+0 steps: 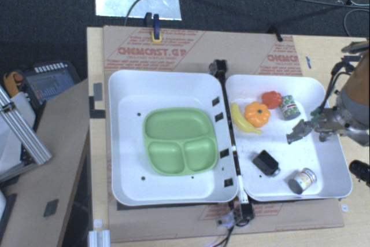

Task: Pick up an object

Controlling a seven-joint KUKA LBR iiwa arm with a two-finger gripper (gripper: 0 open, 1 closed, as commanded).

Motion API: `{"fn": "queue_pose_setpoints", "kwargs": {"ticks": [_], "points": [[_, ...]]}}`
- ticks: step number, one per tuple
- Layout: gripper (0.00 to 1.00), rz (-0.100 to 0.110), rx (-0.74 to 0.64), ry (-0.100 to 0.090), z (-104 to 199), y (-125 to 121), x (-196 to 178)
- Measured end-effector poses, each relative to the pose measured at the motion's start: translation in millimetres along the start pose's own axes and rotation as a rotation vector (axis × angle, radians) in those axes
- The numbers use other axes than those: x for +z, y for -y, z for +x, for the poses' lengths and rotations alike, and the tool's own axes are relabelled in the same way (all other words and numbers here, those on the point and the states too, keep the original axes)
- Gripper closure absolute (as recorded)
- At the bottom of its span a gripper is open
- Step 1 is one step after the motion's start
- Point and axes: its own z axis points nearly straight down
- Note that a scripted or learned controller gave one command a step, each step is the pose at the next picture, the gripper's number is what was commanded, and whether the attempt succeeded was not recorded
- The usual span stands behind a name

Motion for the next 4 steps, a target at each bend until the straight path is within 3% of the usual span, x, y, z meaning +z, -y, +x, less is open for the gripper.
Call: {"fn": "queue_pose_setpoints", "kwargs": {"ticks": [1,3,4], "points": [[0.00,-0.011,-0.003,0.002,0.3,-2.5,-5.2],[0.00,-0.007,-0.001,0.001,6.7,-4.3,100.0],[0.00,-0.031,0.000,0.009,3.3,-11.0,118.1]]}}
